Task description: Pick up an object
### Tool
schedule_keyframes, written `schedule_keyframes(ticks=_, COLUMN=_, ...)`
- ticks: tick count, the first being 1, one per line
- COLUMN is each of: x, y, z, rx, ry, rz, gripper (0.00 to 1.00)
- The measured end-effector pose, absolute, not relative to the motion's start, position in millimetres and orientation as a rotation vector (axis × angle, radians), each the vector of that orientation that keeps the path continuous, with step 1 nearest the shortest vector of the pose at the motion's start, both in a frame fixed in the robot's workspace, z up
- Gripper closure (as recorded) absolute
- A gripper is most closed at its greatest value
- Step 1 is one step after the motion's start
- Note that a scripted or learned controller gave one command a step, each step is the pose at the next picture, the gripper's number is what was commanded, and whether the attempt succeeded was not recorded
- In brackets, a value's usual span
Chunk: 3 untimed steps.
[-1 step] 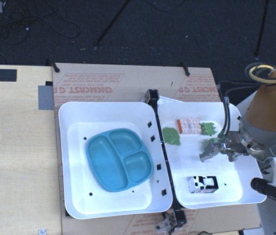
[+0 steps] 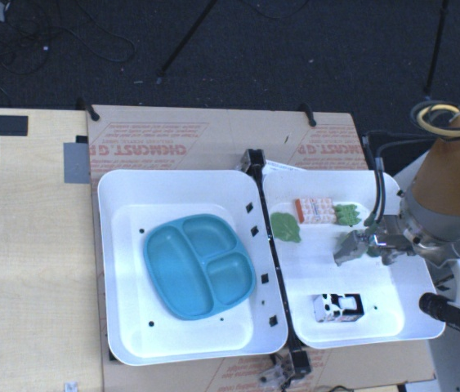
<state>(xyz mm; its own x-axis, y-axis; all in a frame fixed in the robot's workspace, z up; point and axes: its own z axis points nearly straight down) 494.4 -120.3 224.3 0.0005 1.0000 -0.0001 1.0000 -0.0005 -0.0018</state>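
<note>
Two shallow white bins are set side by side on a cardboard sheet (image 2: 213, 141) laid over the bench. The left bin (image 2: 123, 300) is occupied by a blue divided plate (image 2: 198, 265) with three compartments, placed roughly at its centre.

Four objects are located in the right bin (image 2: 409, 321). A green leaf-shaped piece (image 2: 286, 227) is positioned near the divider between the bins. A red-and-white packet (image 2: 315, 210) is found toward the far wall, and a small green bushy piece (image 2: 346, 214) is placed just beside it on the right. A black-and-white object (image 2: 338, 307) is situated near the front wall, well apart from the other three.

The arm is extended into the view from the right, over the right bin. The gripper (image 2: 350, 247) is positioned above the bin floor, below the small green bushy piece and above the black-and-white object. How far its fingers are parted cannot be determined, and no object is seen between them.
</note>
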Motion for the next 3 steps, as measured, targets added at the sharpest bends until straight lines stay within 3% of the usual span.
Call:
schedule_keyframes(ticks=1, x=496.9, y=-120.2, z=160.7, rx=-2.216, ry=-2.215, rz=0.008, gripper=0.00)
schedule_keyframes(ticks=3, x=498.0, y=-112.2, z=86.0, rx=-2.219, ry=-2.217, rz=0.004, gripper=0.00)
